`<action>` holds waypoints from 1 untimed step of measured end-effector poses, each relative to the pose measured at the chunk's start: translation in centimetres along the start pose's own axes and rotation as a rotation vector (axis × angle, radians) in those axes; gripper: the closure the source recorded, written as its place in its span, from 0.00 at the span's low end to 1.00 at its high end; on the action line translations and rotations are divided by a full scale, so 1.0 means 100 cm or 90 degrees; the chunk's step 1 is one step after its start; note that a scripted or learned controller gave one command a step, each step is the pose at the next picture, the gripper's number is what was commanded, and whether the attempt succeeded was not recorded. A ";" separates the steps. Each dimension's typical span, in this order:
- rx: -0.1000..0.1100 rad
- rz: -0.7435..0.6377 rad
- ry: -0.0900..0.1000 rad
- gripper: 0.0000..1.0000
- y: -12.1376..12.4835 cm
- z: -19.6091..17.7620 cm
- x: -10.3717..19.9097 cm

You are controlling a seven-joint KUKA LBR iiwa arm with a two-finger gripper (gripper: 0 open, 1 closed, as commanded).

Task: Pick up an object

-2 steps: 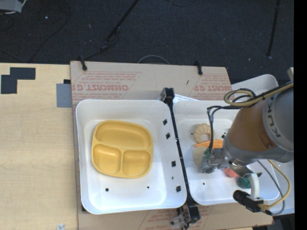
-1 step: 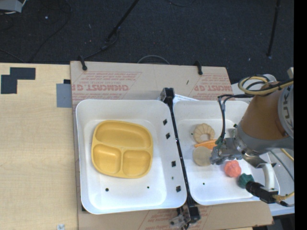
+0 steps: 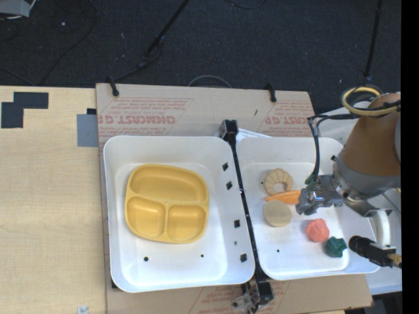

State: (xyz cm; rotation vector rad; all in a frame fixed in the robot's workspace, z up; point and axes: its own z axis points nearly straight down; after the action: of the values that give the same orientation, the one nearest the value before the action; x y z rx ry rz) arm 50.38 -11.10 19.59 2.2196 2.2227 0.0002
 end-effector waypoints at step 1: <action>-0.001 0.000 0.000 1.00 0.001 -0.062 0.002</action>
State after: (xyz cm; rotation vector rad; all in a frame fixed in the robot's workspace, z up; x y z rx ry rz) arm 50.45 -10.86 25.79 2.2178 2.2224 0.0020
